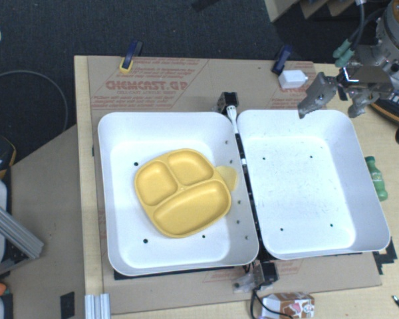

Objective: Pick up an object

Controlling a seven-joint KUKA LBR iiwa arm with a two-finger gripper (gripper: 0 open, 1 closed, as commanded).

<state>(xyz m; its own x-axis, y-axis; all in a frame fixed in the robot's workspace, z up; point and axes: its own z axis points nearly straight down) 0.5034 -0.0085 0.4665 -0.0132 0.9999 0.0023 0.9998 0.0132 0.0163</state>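
Two shallow white bins sit side by side on a cardboard-covered bench, and the only real candidate for picking is a yellow divided plate (181, 193) lying flat in the left bin (113, 138). It has three compartments, open side up, and sits roughly in the middle of the bin floor, turned a bit off square. A small pale yellow bit pokes out just beside its right edge, hard to say what that is.

The right bin (346, 138) has just bare floor with a few dark specks and holes. The gripper (332, 102) hovers above that bin's far right corner, well apart from the plate. Its two fingers look spread wide with nothing between them, so it's carrying nothing. My guess is it's parked up there out of the way so the camera gets a clean look at both bins before a grab.

The plate being flat and low probably makes it an awkward pick. I'd expect the rim or a divider ridge to be the only thing the fingers could pinch.

Writing-wise, the cardboard (153, 78) behind the left bin has red print that reads something like "CHEMCAST GP", with smaller lines I can't make out. Clamps (128, 58) at the back edge seem to pin the board down.
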